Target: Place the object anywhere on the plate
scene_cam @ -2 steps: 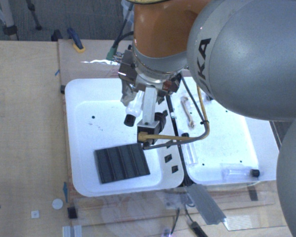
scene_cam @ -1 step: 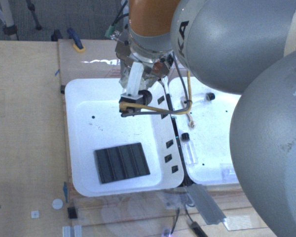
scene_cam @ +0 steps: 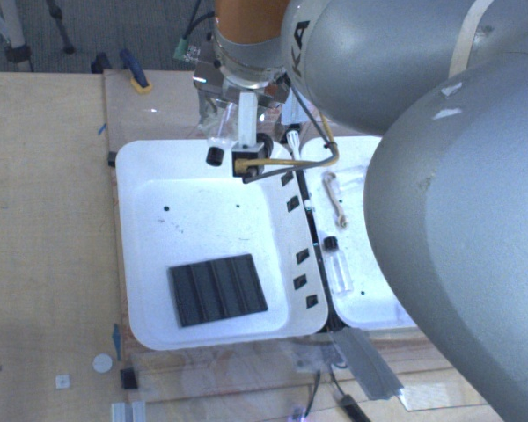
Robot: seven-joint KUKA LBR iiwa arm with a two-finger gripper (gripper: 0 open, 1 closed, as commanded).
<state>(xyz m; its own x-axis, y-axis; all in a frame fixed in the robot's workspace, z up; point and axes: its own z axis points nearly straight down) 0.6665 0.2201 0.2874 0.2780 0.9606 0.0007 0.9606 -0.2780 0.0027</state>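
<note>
A dark grey ridged plate (scene_cam: pixel 218 290) lies flat in the front part of the left bin (scene_cam: pixel 141 192). My gripper (scene_cam: pixel 231 128) hangs over the far rim of that bin, well behind the plate. A thin tan curved piece (scene_cam: pixel 334 199) rests in the right bin (scene_cam: pixel 370 310), close to the divider. In front of it lies a clear tube-like piece (scene_cam: pixel 337 269). I see no object under the gripper.
The big grey arm covers most of the right bin and the upper right of the view. Small black tabs (scene_cam: pixel 301 256) line the divider between the bins. A blue and yellow clamp (scene_cam: pixel 134 70) sits on the bench behind the left bin.
</note>
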